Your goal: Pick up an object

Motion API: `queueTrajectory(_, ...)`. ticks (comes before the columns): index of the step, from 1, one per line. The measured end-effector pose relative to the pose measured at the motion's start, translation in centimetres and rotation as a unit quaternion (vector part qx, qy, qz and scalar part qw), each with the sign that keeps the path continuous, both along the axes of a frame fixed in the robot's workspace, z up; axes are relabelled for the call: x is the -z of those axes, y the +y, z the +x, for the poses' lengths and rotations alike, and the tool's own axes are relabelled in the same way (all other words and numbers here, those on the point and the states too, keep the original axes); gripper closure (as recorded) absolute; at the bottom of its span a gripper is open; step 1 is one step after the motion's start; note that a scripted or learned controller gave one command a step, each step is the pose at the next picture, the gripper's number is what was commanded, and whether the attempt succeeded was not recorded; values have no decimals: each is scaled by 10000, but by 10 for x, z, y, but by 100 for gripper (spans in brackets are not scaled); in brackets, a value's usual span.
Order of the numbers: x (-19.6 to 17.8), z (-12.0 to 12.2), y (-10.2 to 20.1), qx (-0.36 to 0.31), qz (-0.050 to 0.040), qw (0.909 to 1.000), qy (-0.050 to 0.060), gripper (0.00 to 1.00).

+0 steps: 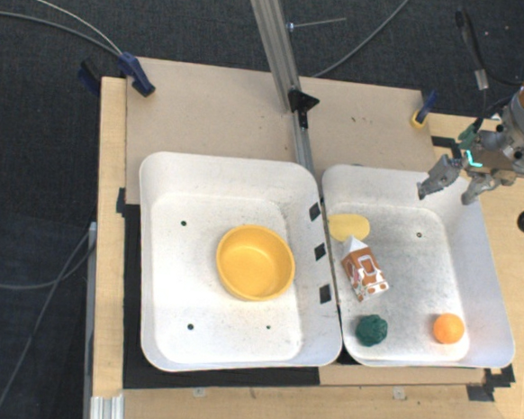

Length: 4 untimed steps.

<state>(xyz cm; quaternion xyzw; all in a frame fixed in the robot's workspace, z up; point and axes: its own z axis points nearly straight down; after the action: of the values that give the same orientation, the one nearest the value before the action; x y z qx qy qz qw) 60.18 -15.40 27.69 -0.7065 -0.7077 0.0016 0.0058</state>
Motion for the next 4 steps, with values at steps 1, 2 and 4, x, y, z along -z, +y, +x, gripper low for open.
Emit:
queueTrajectory(1,-1,0,0,-1,-2,10000,-8,0)
queueTrajectory(2,52,8,-3,13,-3,10000,31,0)
queueTrajectory(4,160,7,-3,14,0,10000,25,0)
